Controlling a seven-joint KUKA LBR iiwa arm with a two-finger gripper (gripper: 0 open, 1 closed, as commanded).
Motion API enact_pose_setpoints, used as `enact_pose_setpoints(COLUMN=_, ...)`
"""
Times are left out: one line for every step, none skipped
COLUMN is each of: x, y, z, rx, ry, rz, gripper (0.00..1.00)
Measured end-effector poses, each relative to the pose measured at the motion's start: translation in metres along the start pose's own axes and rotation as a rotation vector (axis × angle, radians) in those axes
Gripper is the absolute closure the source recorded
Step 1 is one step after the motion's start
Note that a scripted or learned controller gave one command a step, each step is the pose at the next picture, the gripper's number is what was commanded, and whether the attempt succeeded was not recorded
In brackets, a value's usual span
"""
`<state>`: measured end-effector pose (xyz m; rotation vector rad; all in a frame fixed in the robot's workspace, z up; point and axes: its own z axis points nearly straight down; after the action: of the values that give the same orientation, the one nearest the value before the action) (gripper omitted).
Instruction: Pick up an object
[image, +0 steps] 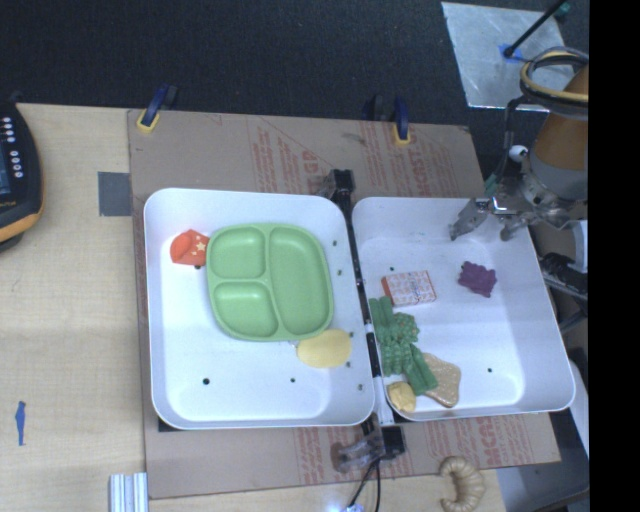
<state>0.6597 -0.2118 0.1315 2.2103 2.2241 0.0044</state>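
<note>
The arm reaches in from the right, and its gripper (488, 222) hovers over the upper right part of the right bin (520, 345) with its two fingers spread apart and nothing between them.

Nearest to it is a small purple object (477, 278), lumpy and dark violet like a bunch of grapes, lying on the bin floor just below the gripper and apart from it. Further left in the same bin lies a flat rectangular card (409, 289) with red and white print. Below the card a knobbly green toy (399, 343) stretches along the bin's left wall, and at its lower end it overlaps a tan cookie-shaped piece (444, 381). A small yellow item (401, 397) sits in the bin's lower left corner, touching the green toy.

The left bin (190, 385) holds a light green divided plate (270, 280) with three compartments. A red object (188, 247) with a pale mark rests against the plate's upper left edge, and a pale yellow lemon-like object (325, 349) lies at its lower right edge.

Both bins sit on a sheet of cardboard (300, 150) on the wooden table (60, 330).
</note>
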Motion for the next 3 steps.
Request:
enact_pose_setpoints(x=0.000, y=-0.041, z=0.029, rx=0.015, ry=0.003, rz=0.003, gripper=0.00)
enact_pose_setpoints(x=0.001, y=-0.057, z=0.040, rx=0.013, ry=0.002, rz=0.002, gripper=0.00)
enact_pose_setpoints(x=0.000, y=0.000, z=0.002, rx=0.000, ry=0.000, rz=0.000, gripper=0.00)
